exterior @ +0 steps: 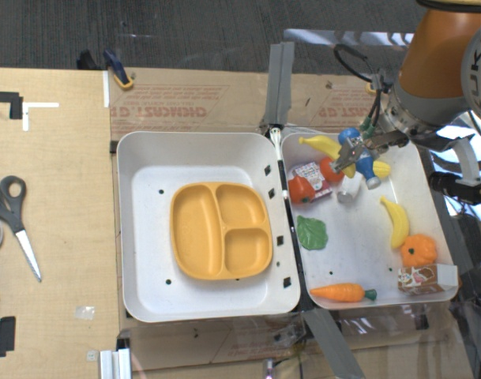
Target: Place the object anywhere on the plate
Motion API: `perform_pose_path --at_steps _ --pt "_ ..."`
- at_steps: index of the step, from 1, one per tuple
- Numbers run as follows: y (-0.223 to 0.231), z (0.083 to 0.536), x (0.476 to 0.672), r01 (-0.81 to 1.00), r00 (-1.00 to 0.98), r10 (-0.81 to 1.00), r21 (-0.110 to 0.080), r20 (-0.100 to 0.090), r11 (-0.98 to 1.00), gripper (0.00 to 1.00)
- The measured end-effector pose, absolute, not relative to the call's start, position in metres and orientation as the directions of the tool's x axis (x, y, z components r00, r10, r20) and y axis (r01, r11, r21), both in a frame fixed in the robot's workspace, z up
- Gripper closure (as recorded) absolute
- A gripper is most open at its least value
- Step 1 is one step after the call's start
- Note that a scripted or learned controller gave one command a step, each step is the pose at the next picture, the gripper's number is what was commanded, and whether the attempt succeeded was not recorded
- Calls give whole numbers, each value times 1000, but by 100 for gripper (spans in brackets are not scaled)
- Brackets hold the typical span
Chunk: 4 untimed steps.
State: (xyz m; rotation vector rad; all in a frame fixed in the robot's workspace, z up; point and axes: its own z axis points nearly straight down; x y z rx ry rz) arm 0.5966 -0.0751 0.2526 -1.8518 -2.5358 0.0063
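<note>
The tool (352,158) hovers at upper right among toys; its grip cannot be told; the plate (222,230) lies lower left.

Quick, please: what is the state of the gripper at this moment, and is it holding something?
Gripper: low over the right bin, among the toys; grasp cannot be told.

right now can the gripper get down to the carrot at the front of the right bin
Probably yes: the carrot lies alone by the front wall with open floor around it. The gripper hovers among toys at the back.
</note>
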Motion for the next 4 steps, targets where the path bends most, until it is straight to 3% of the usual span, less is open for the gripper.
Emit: perform_pose_path --at_steps 1,2,3,4 --pt "34 191 601 860 -510 860 -2 0 510 100" --pt "95 191 553 871 -492 871 -3 0 492 100" --pt "95 191 553 871 -491 871 -2 0 491 0" --pt "95 191 553 871 -491 871 -2 0 491 0"
